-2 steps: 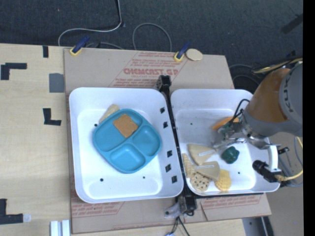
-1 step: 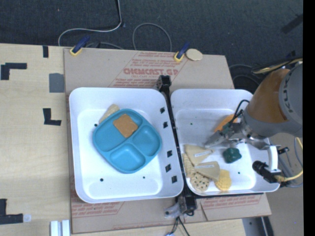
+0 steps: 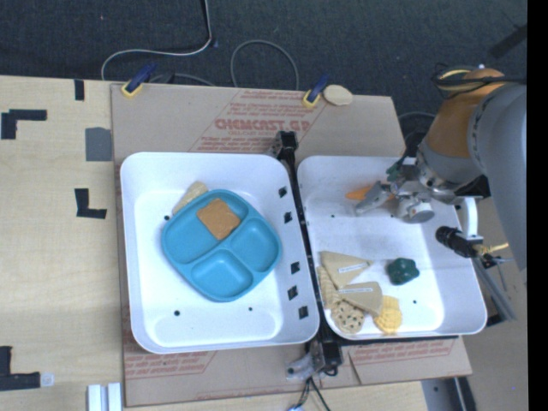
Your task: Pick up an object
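In the right bin (image 3: 428, 315), my gripper (image 3: 383, 198) reaches in from the right at the bin's upper part. A small orange piece (image 3: 359, 193) lies right at its tip, touching or nearly touching it. I cannot see whether the piece is held. Lower in the same bin lie a dark green lump (image 3: 401, 271), two pale wedge-shaped pieces (image 3: 344, 267), a brown round cookie (image 3: 347, 316) and a yellow waffle-patterned cookie (image 3: 388, 318).
The left bin (image 3: 145, 315) holds a blue divided plate (image 3: 224, 268) with a tan square piece (image 3: 219, 219) in one compartment and a pale piece (image 3: 190, 196) tucked behind it. The arm's grey body and orange band (image 3: 467, 118) stand over the right bin's right edge.
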### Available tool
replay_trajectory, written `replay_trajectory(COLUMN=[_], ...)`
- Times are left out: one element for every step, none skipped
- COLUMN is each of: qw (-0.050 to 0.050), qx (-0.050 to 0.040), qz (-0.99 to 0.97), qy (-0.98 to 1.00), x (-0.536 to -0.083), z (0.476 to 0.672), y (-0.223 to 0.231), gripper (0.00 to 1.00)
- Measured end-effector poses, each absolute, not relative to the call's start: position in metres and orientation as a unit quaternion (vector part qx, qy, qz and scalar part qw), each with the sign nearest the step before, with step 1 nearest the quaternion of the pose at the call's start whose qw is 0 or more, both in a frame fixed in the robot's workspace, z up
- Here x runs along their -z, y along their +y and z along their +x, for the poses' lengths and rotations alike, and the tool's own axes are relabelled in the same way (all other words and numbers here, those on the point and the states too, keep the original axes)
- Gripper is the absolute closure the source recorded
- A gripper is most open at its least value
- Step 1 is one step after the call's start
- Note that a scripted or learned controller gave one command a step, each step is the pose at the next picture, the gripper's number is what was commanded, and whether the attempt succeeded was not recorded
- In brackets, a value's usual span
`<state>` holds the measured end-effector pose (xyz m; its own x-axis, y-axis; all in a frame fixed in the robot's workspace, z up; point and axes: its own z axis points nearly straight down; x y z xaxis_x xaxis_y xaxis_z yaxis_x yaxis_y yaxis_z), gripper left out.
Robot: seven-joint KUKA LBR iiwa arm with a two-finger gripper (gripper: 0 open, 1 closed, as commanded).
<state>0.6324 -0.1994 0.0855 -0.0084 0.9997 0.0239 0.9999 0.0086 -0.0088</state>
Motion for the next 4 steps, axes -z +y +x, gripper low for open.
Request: replay_trajectory(qw=[0.005,0.011,0.01,0.005], qx=[-0.008,-0.0138,-0.0128,0.0028], qz=[-0.707,-0.707,-0.707,-0.707], qy=[-0.708,-0.707,-0.707,-0.707], x=[-0.084,-0.092,-0.092,-0.113], z=[0.666,0.661,0.662,0.565], y=[-0.173,-0.177,-0.177,-0.2], gripper=[0.0,1.0,0.0,0.0])
